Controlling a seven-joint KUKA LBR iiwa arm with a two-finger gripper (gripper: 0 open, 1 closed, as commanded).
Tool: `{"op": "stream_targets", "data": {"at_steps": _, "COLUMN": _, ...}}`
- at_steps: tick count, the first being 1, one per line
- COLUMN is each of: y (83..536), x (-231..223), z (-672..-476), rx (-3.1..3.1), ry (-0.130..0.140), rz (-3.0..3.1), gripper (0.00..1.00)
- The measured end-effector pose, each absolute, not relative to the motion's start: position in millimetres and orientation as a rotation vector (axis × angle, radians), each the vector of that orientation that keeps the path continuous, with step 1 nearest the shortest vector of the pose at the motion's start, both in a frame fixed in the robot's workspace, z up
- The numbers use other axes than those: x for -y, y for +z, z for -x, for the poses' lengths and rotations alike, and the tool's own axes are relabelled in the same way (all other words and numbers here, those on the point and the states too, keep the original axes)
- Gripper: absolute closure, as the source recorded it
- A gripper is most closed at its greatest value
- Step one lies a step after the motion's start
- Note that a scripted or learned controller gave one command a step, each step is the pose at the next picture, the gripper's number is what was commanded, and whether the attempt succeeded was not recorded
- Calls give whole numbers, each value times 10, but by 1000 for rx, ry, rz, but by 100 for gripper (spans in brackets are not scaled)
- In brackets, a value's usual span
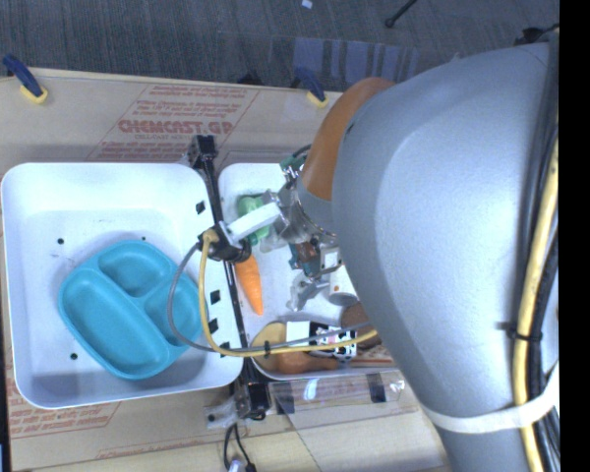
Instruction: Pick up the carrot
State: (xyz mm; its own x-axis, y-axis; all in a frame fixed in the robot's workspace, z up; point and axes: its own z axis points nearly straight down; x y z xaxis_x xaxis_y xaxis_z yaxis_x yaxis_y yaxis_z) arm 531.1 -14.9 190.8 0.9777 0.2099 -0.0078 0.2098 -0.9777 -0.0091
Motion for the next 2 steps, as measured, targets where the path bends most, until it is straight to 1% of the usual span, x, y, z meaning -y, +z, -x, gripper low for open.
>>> {"op": "stream_targets", "data": {"at_steps": 1, "y": 1903, "x": -94, "z": -4908, "rx": 342, "ry": 20, "rz": 3117, "gripper": 0}}
{"op": "stream_targets", "data": {"at_steps": 2, "y": 1903, "x": 26, "z": -4751, "rx": 404, "ry": 21, "rz": 3109, "gripper": 0}}
